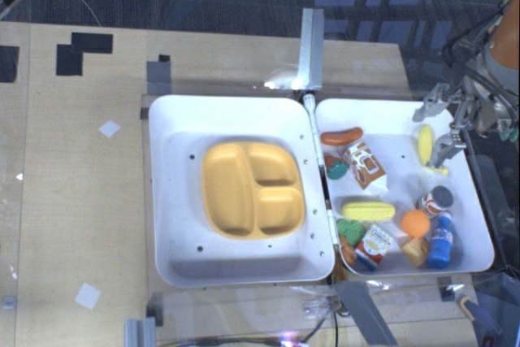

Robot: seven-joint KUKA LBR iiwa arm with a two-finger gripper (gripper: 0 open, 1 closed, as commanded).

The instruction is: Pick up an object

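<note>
Gripper [443, 126] over right bin [479, 252] far corner, fingers spread wide, holding nothing. Banana [425, 144] just beside fingertips, near bin wall. Judgement: centre over banana, descend straight, close across narrow width; mind wall. Yellow tray [252, 189] sits in left bin.

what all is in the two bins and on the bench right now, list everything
white bins: 2, white, side by side on the bench
divided tray: 1, yellow, middle of the left bin
sausage: 1, red-brown, top left of the right bin
carton: 1, white and brown, below the sausage
corn cob: 1, yellow, left-centre of the right bin
banana: 1, yellow, upper right of the right bin
orange ball: 1, orange, lower right of the right bin
bottle: 1, blue, lower right corner
gripper: 1, grey, over the right bin beside the banana
</note>
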